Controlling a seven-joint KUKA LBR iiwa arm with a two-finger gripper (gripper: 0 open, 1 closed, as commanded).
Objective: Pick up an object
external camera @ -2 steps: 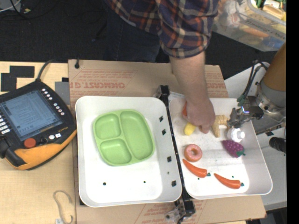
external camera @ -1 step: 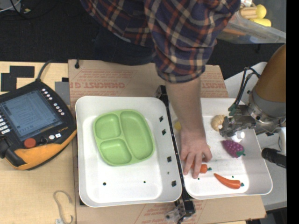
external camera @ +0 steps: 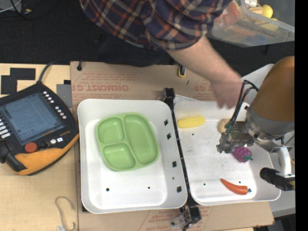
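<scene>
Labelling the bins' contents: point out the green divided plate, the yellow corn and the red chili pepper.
green divided plate (external camera: 127, 142): camera view, on the ridge where its compartments meet.
yellow corn (external camera: 191, 122): camera view, middle of the cob.
red chili pepper (external camera: 233, 186): camera view, middle of its body.

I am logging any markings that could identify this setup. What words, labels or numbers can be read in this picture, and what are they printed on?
Red print on the brown cardboard sheet behind the two white bins: upside down and blurred, not legible for certain.
Red print on the cardboard's front strip: too blurred to read.
Screen and keys of the grey and orange handheld control pendant: too small to read.
Clear plastic tub of toys, top right: no legible label.
</scene>
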